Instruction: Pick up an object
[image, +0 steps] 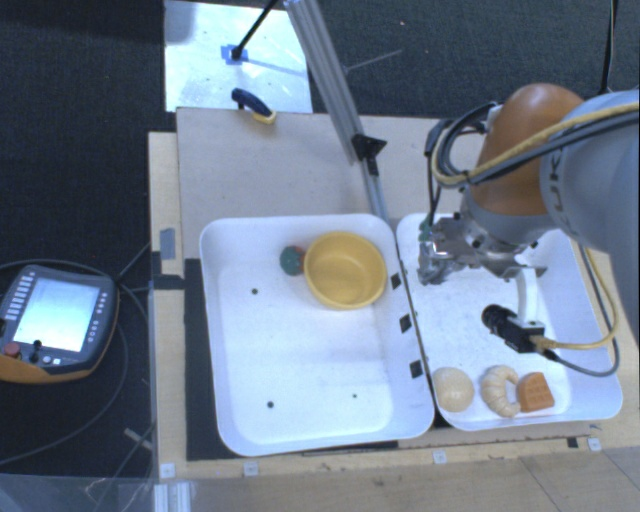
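White right bin (600, 405): pincer (434, 262) near its left rim, grip unreadable; foods along front edge.

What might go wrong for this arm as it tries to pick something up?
The gripper sits near the right bin's upper left wall, far from the bread roll, croissant and orange block. Those three lie close together, so a grab might nudge neighbours or close on nothing.

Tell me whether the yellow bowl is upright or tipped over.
Upright: the yellow bowl sits in the left bin, its open mouth facing up, hollow inside visible.
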